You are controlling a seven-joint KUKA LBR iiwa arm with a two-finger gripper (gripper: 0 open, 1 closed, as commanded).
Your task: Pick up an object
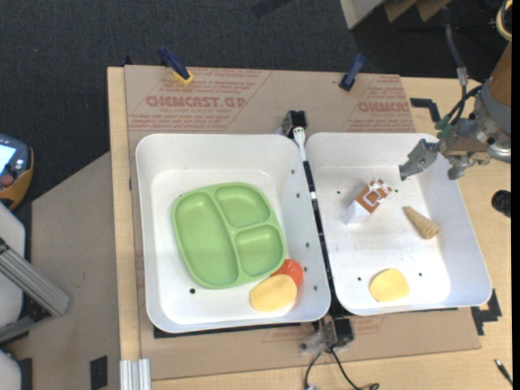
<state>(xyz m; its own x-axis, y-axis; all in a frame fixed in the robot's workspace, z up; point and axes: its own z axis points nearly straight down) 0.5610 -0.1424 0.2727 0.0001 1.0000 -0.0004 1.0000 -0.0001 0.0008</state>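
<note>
Gripper (439, 158) over right bin (455, 287), near far edge. Small carton (370, 198) just below-left of gripper; cone (422, 222) below it; round lemon-like piece (389, 284) further below, near front wall. Left bin (150, 218) well left of gripper, holding divided plate (227, 234); two fruit-like pieces (278, 289) touching plate's front-right corner.

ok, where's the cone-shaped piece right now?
The tan cone lies in the right bin, toward its right side, just right of the orange-and-white block and above the yellow piece.
</note>
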